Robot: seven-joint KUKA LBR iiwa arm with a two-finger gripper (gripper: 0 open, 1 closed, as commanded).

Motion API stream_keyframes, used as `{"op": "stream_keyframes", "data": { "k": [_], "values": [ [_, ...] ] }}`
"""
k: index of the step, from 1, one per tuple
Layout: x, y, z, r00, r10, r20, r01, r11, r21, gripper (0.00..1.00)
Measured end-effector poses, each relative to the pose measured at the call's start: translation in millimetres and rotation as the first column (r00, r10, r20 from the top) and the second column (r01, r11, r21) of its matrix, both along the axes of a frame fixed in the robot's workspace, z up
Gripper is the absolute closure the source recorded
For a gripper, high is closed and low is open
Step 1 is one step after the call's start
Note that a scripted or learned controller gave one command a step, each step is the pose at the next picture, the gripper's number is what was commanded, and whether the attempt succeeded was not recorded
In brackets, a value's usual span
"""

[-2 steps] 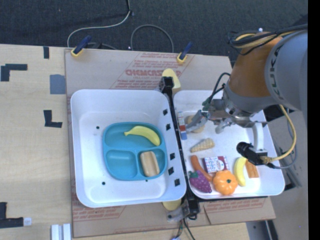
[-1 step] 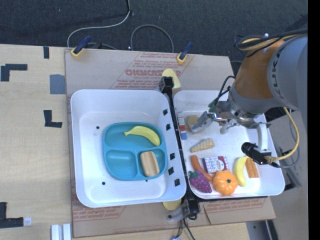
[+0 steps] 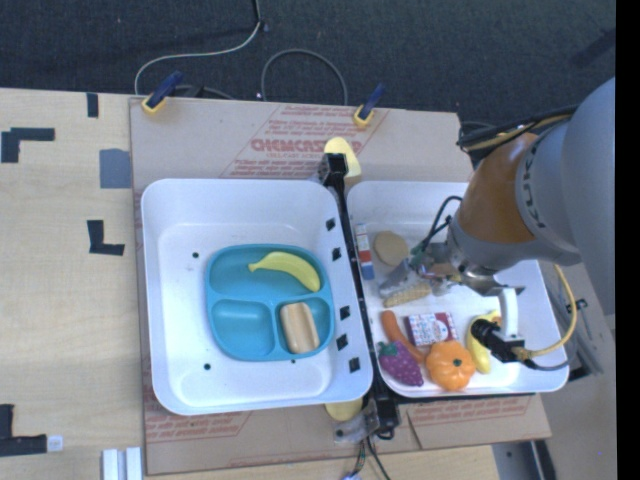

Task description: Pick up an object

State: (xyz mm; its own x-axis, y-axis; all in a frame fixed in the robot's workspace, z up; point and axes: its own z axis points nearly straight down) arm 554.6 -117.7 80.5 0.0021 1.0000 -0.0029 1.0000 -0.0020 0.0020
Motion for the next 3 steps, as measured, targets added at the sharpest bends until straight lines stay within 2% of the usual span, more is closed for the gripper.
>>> {"op": "stream_keyframes", "data": {
  "k": [1, 2, 3],
  "values": [
    [59, -10, 45, 1.0, 0.004, 0.005, -0.004, 1.0, 0.001, 0.0],
    [26, 16, 5, 1.0, -0.001, 0.007, 0.002, 1.0, -0.009, 0.0],
    [1, 8, 7, 1.0, 0.003, 0.007, -0.003, 1.0, 0.0, 0.0]
  ]
}}
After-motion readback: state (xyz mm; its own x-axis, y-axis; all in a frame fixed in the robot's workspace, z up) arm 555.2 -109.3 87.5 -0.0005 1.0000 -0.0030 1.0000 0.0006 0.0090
